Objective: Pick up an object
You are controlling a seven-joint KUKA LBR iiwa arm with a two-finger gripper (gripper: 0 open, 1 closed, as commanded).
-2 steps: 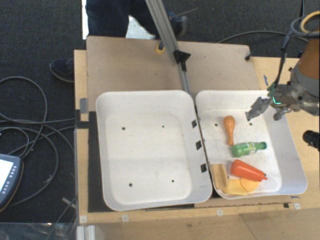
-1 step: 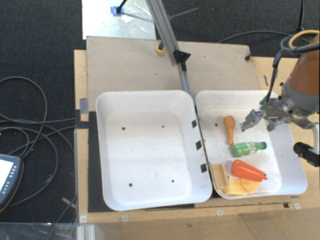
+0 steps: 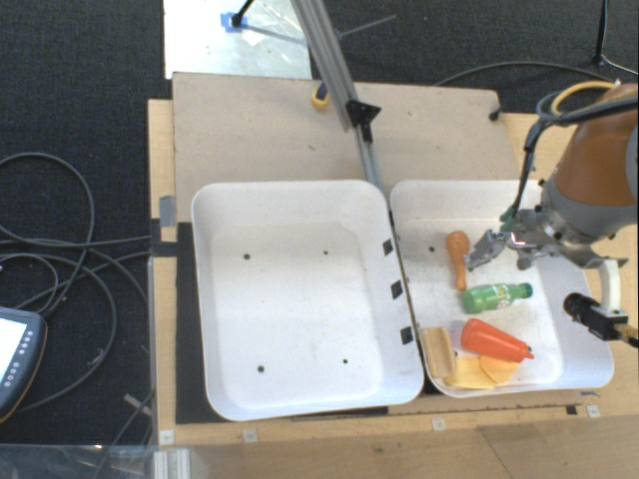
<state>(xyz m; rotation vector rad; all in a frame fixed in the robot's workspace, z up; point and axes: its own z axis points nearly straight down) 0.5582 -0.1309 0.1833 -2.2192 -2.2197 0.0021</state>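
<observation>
Nearest the camera, in the right bin (image 3: 589,367), lie a yellow piece (image 3: 477,372) and an orange cone (image 3: 494,339) touching it. Just behind the cone is a green bottle (image 3: 496,295) on its side. A wooden peg (image 3: 458,255) lies beside the gripper (image 3: 486,250). Whether the pincer is wide or narrow, I cannot tell. Beside it sits the left bin (image 3: 300,198).

A robotics lab: a plywood bench (image 3: 300,128) on dark carpet (image 3: 70,88), loose cables (image 3: 50,257) trailing across the floor, a teach pendant (image 3: 15,352) at the edge, a tripod leg (image 3: 329,48) overhead.
</observation>
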